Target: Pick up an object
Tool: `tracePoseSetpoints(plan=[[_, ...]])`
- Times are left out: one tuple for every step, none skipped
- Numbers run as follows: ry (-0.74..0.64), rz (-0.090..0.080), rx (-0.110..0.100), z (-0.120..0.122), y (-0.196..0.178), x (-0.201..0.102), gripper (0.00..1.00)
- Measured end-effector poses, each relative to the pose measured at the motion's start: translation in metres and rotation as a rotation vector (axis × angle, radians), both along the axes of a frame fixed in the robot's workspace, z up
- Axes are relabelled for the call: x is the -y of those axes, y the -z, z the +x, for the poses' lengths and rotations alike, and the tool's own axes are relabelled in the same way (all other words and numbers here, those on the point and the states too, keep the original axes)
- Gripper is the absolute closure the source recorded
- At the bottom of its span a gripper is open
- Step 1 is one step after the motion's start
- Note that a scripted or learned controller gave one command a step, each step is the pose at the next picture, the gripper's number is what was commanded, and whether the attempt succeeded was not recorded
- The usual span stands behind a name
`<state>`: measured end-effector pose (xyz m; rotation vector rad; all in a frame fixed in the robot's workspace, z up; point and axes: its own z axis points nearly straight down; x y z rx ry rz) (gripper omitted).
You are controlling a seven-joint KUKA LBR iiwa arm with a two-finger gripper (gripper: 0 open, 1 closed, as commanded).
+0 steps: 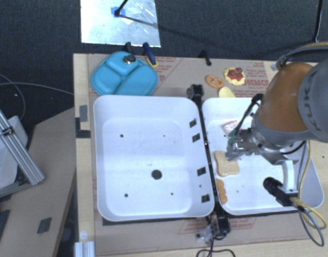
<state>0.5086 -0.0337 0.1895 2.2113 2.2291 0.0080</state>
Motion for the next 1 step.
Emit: tracePoseSetpoints(plan=[[-0.001,0.000,0.003,-0.0188,-0.0551,-0.0328,1.00]])
